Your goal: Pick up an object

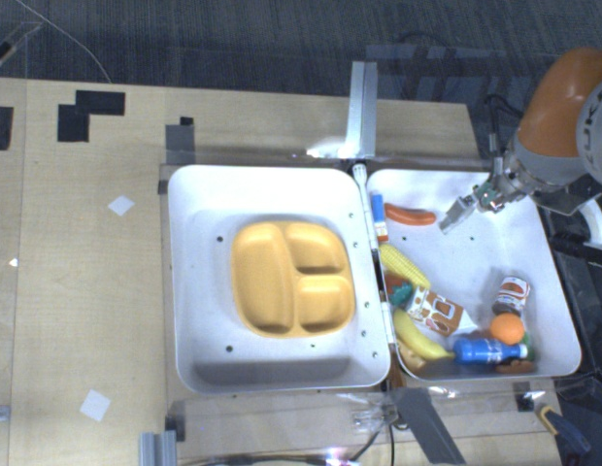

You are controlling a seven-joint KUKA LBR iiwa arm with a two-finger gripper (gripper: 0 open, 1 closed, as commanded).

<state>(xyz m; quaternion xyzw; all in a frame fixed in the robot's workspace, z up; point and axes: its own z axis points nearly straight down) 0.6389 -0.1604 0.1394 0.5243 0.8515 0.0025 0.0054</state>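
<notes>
From the camera view we look down on a pale wooden bench [78,289] with a smooth, lightly grained top; black patches mark its upper left. Two shallow white bins of glossy plastic with rounded corners sit side by side at centre and right.

The left bin [199,260] holds one thing, a yellow tray [291,278], matte and rounded, split into one long compartment and two smaller ones.

The right bin [553,309] holds the small objects, crowded mostly along its left wall and lower edge. A red sausage [410,216], smooth and cylindrical, lies near the upper left of this bin. Just left of it, against the dividing wall, we see a slim white tube [379,217] with a blue end. Below these lies a corn cob [403,266] with a bumpy yellow surface, then a small printed carton [436,313], and a curved banana [418,341]. A blue bottle [483,350] lies on its side along the lower edge, with an orange ball [509,329] touching it from above and a small red-and-white can [512,294] just above the ball.

The arm [568,115] enters at the upper right, grey with a rounded orange band, its wrist angled down and to the left. The pincer [454,216] hangs over the upper part of the right bin, its tip just right of the sausage. We cannot tell how far open it is, and we see nothing between its tips.
</notes>
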